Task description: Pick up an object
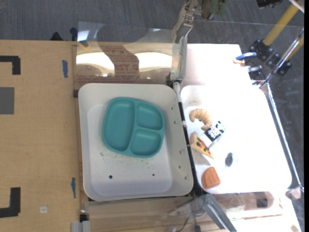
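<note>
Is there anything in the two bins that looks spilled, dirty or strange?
Yes. Small dark specks lie scattered on the floor of the left bin, below the teal divided plate, like crumbs or dirt. In the right bin the small items lie in a loose cluster; nothing there looks spilled or broken.

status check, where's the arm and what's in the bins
End effector high above the bins' far edge, holding nothing seen. Croissant, waffle, pizza slice in right bin. Teal divided plate in left bin.

Just the gripper [185, 21] end is seen up top: thin pale metal fingers, with dark cables and a couple of green bits bunched right above them.
</note>
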You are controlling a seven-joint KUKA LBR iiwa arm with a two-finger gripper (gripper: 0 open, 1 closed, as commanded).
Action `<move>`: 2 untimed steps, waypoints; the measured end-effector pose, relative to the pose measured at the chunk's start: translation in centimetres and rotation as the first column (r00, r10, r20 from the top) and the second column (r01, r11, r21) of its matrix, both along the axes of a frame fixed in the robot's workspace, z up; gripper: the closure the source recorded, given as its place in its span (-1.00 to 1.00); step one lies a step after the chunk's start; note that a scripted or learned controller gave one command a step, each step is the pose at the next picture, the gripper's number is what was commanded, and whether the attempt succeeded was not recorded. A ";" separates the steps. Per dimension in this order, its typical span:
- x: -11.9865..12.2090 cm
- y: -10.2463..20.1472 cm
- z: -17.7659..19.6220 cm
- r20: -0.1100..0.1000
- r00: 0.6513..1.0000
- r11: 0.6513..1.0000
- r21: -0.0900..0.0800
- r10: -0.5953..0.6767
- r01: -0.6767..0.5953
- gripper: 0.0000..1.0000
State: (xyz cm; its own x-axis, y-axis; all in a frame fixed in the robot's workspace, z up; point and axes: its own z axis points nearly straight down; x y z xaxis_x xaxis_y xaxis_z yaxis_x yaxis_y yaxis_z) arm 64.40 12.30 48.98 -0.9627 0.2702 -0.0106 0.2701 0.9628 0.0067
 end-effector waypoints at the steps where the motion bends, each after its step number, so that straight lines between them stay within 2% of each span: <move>1: -0.1 8.5 -0.4 -0.007 0.999 0.999 0.000 -0.041 0.041 1.00; 2: 0.0 8.3 1.0 0.005 0.999 0.999 0.003 -0.045 0.045 1.00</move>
State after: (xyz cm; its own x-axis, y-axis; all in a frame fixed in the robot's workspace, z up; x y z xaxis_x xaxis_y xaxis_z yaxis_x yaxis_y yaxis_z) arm 64.40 20.57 49.98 -0.9495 0.3134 -0.0145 0.3132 0.9496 0.0113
